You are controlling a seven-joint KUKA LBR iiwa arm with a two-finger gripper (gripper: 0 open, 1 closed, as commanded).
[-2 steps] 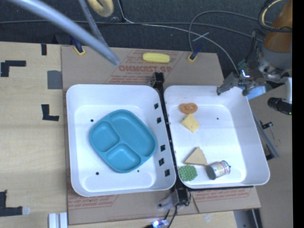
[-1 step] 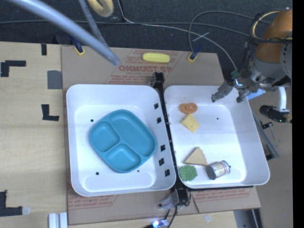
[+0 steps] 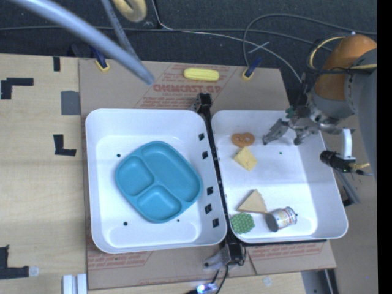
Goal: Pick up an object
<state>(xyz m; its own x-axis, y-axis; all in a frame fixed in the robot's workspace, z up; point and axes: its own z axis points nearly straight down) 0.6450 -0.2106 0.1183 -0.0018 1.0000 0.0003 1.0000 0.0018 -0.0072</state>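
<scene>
- Pale wooden bench top (image 3: 37, 182) carries dark angular marks along its left side, with a sheet of brown cardboard (image 3: 171, 87) printed in red lying across its middle.
- Dark fabric covers the ground beyond the bench's far edge, and thin cables loop over it.
- Two shallow white bins sit side by side on the cardboard, joined by a black clip strip between them.
- The left bin (image 3: 101, 133) holds a blue divided tray (image 3: 158, 180) near its centre.
- The right bin (image 3: 327, 216) holds a round brown piece (image 3: 242, 139) near its far left corner, with a yellow block (image 3: 246, 160) just beside it toward the near edge.
- Along that bin's near edge lie a tan wedge (image 3: 253, 201), a green round piece (image 3: 242, 223) at the near left corner, and a small metal can (image 3: 281, 218) on its side.
- A yellow banana-shaped toy (image 3: 201, 74) rests on the cardboard beyond the bins' far edge.
- The gripper (image 3: 288, 133) hangs over the right bin's far right part, its fingers spread apart with nothing between them, well apart from the objects.
- The grey arm with its orange band (image 3: 343, 63) rises at the right.
</scene>
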